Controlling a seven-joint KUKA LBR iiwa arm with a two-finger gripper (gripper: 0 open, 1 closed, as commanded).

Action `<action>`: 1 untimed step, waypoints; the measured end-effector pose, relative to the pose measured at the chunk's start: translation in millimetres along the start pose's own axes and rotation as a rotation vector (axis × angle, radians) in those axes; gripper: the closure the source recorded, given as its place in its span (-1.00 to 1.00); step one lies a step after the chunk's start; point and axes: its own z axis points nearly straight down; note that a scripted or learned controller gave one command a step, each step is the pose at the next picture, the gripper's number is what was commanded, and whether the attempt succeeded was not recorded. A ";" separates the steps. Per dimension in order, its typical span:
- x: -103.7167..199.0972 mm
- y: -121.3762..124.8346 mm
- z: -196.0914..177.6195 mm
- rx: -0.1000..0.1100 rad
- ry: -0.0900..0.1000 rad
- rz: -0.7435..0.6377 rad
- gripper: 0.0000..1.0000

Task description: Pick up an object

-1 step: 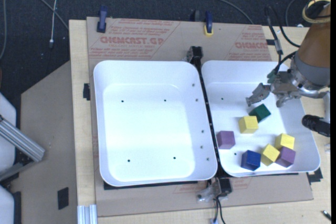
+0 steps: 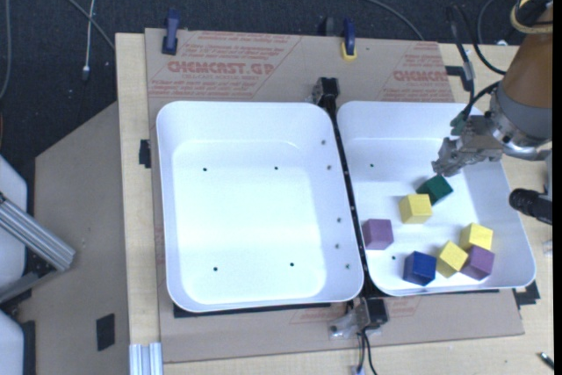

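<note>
The right bin [image 2: 386, 132] holds several small blocks. A dark green block [image 2: 435, 187] lies by a yellow block [image 2: 415, 207], with a purple block [image 2: 378, 233] further left. Near the front edge sit a blue block [image 2: 420, 267], a yellow block [image 2: 453, 257], another yellow block [image 2: 479, 236] and a purple block [image 2: 479, 262]. My gripper [image 2: 446, 162] reaches in from the right and hangs just above and behind the green block. Nothing shows in its grasp.
The left bin [image 2: 176, 136] stands beside the right one, their walls meeting at the middle. Both rest on a cardboard sheet [image 2: 228, 66] clamped at the back. Cables run along the far side and by the arm.
</note>
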 end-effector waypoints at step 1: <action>0.0 -0.1 0.5 0.001 0.000 0.000 -1.00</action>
